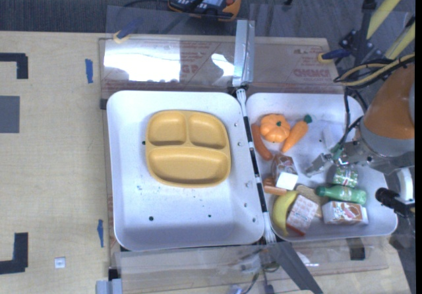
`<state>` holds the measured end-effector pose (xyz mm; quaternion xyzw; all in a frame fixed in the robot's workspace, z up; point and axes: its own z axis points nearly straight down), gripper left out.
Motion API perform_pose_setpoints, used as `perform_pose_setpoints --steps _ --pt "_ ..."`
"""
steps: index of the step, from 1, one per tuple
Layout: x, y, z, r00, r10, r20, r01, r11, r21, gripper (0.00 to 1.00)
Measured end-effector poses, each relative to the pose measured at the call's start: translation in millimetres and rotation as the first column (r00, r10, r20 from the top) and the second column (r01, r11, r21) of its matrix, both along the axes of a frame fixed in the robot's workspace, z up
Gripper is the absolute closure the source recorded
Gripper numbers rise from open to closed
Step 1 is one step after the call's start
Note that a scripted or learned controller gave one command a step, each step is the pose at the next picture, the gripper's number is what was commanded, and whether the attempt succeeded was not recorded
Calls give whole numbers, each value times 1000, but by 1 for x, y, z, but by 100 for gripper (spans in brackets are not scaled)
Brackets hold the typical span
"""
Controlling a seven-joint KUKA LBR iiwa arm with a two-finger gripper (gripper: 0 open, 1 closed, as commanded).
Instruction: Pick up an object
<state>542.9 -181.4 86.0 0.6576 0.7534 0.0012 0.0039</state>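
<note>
The right bin (310, 107) holds a heap of toy food. An orange pumpkin (274, 127) and a carrot (295, 135) lie at its back left. A wrapped sandwich pack (285, 173), a yellow piece (282, 210) and a red-and-white carton (302, 213) sit along the front left. At the front right lie a green bottle (341, 193) on its side, a small can (344, 175) and another red-and-white carton (345, 213). My gripper (328, 161) is down inside this bin, just left of the can and above the green bottle, and I see nothing held in it.
The left bin (125, 174) bears a yellow divided plate (188, 147). A metal divider (253, 161) runs between the bins. The arm's orange band (393, 108) and grey wrist hang over the right bin's right rim. Cables and stands crowd the back right.
</note>
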Motion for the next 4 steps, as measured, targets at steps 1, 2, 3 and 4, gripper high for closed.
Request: perform_pose_setpoints --steps 1,2,3,4 --pt "-42 -9 0 998 58 -3 -58 998 1 0" --pt "-40 -10 11 998 57 2 -57 998 -1 100" --pt "-40 -10 21 998 55 5 -55 998 -3 100" --pt "-39 82 2 999 44 1 -44 999 4 100"
